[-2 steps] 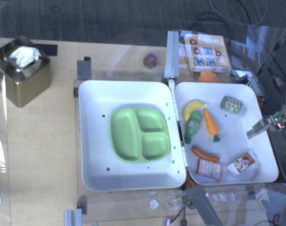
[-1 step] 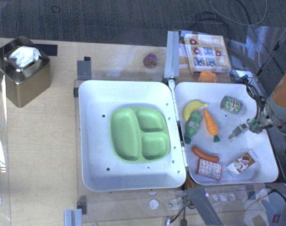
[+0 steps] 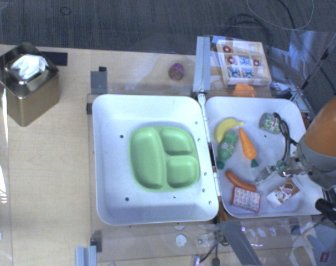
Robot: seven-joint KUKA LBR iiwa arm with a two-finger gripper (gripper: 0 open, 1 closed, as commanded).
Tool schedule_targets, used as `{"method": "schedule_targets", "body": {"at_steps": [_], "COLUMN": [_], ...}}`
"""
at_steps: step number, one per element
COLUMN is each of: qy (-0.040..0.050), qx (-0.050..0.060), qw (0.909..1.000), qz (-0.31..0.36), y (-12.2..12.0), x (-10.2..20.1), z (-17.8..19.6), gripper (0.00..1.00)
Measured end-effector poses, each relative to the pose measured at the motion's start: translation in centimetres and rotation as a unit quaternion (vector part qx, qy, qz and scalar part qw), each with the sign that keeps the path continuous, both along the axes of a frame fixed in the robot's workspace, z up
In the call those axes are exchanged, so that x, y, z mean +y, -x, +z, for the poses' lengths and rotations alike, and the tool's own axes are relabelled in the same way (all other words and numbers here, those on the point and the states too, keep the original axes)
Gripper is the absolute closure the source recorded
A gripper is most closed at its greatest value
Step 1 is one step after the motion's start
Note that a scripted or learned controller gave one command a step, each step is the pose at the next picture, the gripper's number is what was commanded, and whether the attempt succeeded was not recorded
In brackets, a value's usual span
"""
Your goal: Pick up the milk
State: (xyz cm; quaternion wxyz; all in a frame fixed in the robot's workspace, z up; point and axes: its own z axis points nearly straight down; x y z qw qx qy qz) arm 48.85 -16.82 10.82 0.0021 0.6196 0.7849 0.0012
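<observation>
The milk [image 3: 283,193] is a small white carton with a brown print. It lies tilted on the floor of the right bin [image 3: 300,210], near the front right corner. My gripper [image 3: 274,172] hangs low over that bin, just above and left of the milk, under the grey wrist and its orange band [image 3: 328,127]. Nothing shows in the gripper's grasp. The milk rests free on the bin floor.
The right bin also holds a banana [image 3: 227,127], a green bottle [image 3: 227,147], a carrot [image 3: 247,144], a sausage [image 3: 239,179], a red packet [image 3: 246,199] and a green can [image 3: 270,122]. A green divided plate [image 3: 165,157] sits in the left bin [image 3: 109,148]. A tissue box [image 3: 26,85] stands far left.
</observation>
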Motion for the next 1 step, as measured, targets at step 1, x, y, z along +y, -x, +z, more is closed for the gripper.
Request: {"method": "schedule_targets", "body": {"at_steps": [1], "qy": [0.0003], "qx": [-0.002], "qw": [0.9970], "qz": [-0.078], "y": [-0.06], "x": [-3.72], "z": [-0.26], "gripper": [0.00]}}
